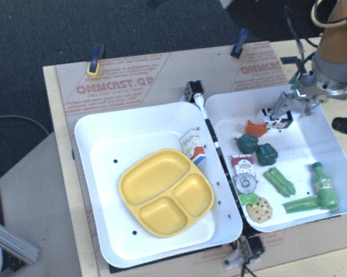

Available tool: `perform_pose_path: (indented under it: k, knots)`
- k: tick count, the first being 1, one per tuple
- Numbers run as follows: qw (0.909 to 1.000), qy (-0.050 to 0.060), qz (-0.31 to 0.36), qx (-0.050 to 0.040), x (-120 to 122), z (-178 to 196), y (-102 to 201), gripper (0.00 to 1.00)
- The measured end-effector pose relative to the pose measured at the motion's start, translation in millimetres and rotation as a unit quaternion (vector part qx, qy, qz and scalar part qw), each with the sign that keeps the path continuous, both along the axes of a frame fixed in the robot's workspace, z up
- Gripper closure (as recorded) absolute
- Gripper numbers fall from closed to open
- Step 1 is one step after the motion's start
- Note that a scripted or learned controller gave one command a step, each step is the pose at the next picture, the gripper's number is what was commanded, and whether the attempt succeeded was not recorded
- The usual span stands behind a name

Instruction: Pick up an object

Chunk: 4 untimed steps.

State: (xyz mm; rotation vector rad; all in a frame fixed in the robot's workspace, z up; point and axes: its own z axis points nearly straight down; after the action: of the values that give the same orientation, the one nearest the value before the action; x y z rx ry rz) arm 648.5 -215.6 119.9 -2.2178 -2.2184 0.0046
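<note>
While two white bins sit on brown board printed "CHEMCAST" over dark carpet, we see the gripper above the right bin's far end, near an orange object; we cannot tell its grip, and the arm is cut off at right.

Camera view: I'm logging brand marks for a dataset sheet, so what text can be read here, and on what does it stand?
"CHEMCAST GP", red print on the brown protective sheet over the bench, behind the left bin.
Similar red print behind the right bin: partly cut off, not fully readable.
Small carton beside the yellow tray: print too small to read.
Red-and-white packet: label blurred.
</note>
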Motion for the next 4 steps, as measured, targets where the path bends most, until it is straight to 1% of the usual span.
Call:
perform_pose_path:
  k: [1, 2, 3, 4]
  knots:
    - [0.9999, -0.010, 0.001, -0.0025, 6, -12, -1, 0.00]
    - [0.9999, -0.016, 0.001, -0.0047, 8, -1, -2, 1.00]
    - [1.0000, -0.007, 0.001, -0.0022, 18, 59, 1, 1.00]
    - [1.0000, -0.007, 0.001, -0.0023, 20, 109, 0, 1.00]
